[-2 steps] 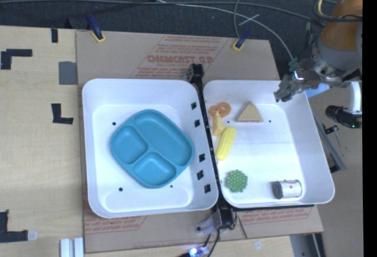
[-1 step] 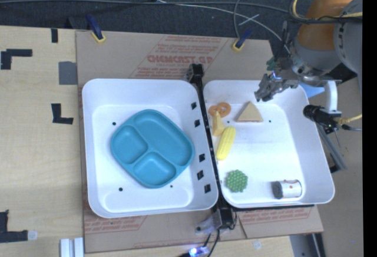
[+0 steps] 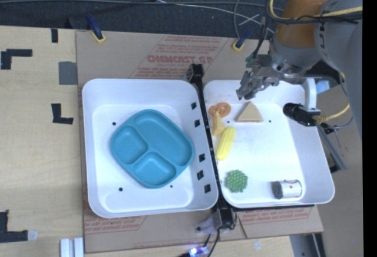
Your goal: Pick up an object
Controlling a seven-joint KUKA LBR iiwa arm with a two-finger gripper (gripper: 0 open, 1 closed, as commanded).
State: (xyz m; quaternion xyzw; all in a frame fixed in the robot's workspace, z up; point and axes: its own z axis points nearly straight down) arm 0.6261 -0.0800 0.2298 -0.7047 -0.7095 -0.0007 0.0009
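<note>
I see the gripper [image 3: 246,92] poised over the far edge of the right bin [image 3: 306,158], just above a tan wedge [image 3: 250,113]; nothing sits between its tips; whether it is released or clenched I cannot tell; an orange pretzel [image 3: 221,110] and yellow corn cob [image 3: 225,142] hug the left wall; a green ball [image 3: 237,180] and small can [image 3: 287,189] lie along the near edge; the left bin [image 3: 97,132] carries a blue divided plate [image 3: 152,148].

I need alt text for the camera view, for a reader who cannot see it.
The arm's hand hangs over the right bin, above a tan wedge, with corn, a green ball and a small can nearby. The left bin holds a blue tray.
</note>
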